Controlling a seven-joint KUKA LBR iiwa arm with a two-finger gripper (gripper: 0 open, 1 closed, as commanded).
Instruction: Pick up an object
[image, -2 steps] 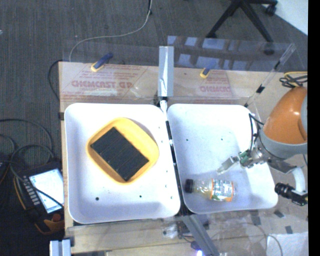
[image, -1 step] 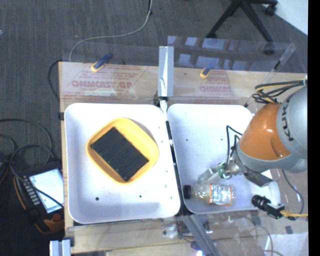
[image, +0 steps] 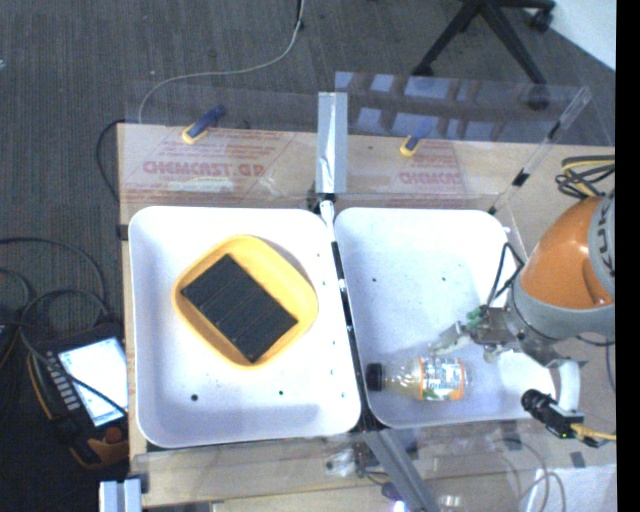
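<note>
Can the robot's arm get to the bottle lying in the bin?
Probably yes. The bottle lies on its side at the near edge of the right bin, with nothing on top of it, and the gripper hangs right beside its upper end.

Two white bins (image: 240, 425); the left one carries a yellow dish (image: 300, 290) with a ridged black slab (image: 240, 305), the right a clear bottle (image: 425, 378) with amber liquid, orange-green label and black cap

Grey arm (image: 560, 325) with a rounded orange band (image: 565, 265), black cables along its side, small metallic wrist fittings
</note>
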